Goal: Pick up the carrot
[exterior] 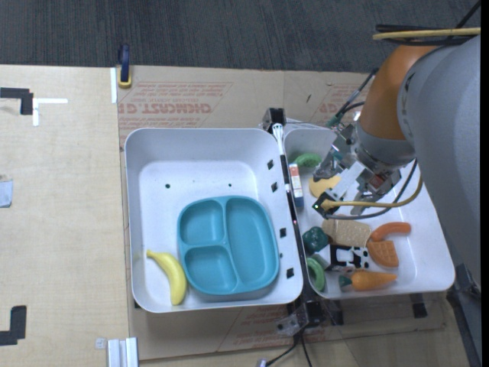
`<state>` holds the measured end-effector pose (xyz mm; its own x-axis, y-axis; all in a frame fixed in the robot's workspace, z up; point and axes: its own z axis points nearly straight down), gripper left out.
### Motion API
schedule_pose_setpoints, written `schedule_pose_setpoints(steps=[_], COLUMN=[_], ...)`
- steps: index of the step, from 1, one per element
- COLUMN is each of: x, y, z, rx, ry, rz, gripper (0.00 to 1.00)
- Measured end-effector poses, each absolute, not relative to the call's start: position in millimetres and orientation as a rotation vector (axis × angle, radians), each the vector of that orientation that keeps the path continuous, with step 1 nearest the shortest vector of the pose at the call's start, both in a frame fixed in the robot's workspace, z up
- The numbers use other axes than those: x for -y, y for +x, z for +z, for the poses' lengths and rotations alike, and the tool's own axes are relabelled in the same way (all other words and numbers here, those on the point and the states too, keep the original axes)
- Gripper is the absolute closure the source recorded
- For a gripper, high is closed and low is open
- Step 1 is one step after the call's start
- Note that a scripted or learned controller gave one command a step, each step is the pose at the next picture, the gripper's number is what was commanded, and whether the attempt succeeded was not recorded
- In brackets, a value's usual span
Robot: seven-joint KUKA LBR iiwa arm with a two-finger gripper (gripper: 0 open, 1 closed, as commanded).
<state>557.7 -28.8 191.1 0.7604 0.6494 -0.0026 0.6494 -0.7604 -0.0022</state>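
One camera sits high above the surface (61, 228) and looks down at a slant. It is far enough to take in both white bins, the left bin (145, 205) mid-frame and the right bin (428, 274) lower right. The arm (435, 113) fills the upper right, closest to the camera.

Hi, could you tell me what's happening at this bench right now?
A KUKA arm reaches in from the right over the right bin, which is crowded with toy food. Its gripper hangs over the bin's upper part, near a yellow piece. The carrot it is meant to pick up lies untouched at the bin's near edge. The left bin has a blue divided plate and a banana.
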Motion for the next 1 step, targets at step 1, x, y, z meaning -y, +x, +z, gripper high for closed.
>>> schedule_pose_setpoints(steps=[1], x=[72.8], y=[578.2], z=[190.3], rx=[0.931], ry=[-3.000], rz=[0.009], gripper=[0.00])
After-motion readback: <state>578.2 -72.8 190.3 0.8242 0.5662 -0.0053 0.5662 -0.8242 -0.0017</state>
